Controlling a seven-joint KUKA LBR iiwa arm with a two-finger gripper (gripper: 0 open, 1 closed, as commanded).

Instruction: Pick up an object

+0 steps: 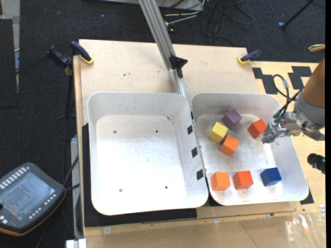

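All the pickable stuff sits in the right bin (pixel 297 182). Up top there's a purple cube (pixel 231 118), with a yellow cube (pixel 218 133) just beside it on the lower left, and an orange cube (pixel 229 145) touching that yellow one from below, turned at an angle. A red-orange cube (pixel 256 128) sits a bit to the right of those three, near the bin's right wall. Along the front edge of the bin there's a row: another orange cube (pixel 221 181), a red-orange cube (pixel 242 180) just beside it, then a blue cube (pixel 270 176) a little apart to the right.

The gripper (pixel 269 136) comes in over the right wall and sits low, right next to the upper red-orange cube, on its lower right side. Whether it's touching that cube is hard to call, and the tip is too small and blurry to tell how it's set. Nothing shows up clamped in it.

The left bin (pixel 139 151) just has a few dark specks on its floor. Both bins rest on a pale wooden board (pixel 134 66) with yellow-tipped clamps (pixel 80 51) at the back corners, and a teach pendant (pixel 26 198) lies off to the lower left.
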